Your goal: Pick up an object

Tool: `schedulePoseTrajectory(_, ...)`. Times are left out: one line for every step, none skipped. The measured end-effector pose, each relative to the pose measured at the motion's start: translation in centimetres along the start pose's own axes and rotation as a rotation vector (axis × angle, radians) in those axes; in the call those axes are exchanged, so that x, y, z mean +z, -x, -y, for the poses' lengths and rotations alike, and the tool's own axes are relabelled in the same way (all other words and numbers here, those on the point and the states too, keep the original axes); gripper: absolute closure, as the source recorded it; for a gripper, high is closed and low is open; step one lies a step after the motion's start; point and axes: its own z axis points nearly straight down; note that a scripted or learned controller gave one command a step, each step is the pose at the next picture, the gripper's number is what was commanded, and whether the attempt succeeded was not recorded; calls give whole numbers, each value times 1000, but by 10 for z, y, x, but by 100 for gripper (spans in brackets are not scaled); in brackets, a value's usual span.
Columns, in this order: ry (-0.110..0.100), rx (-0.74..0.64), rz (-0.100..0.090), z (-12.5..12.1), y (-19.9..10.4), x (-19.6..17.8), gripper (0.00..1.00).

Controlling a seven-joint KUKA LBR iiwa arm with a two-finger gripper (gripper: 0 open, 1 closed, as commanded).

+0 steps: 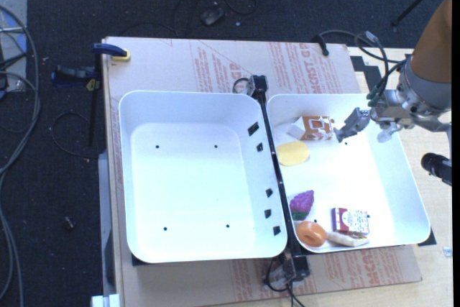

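Nearest the camera, at the front edge of the right shallow white plastic bin (402,183), a small round orange ball-like object (311,232) sits in the front left corner. Just beside it, to its right, a pale cream oblong piece (348,240) lies along the front wall, and a small red and white printed packet (351,221) rests right behind that. A purple, lumpy grape-like cluster (302,203) sits just behind the orange ball, close to the divider between the bins. Farther back, a flat yellow oval piece (292,153) lies near the divider, and behind it an orange and white printed carton (315,128) rests tilted toward the bin's back wall. My two-finger gripper (350,124) hangs over the back of this bin, just right of that carton, dark fingers pointing toward it; I cannot tell how far apart they are, and nothing is visibly between them. The left shallow white plastic bin (194,169) lies alongside, both on a cardboard-covered bench (215,61).
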Motion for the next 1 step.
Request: schedulePoseTrajectory(3,0,1,-7,5,-33,0)
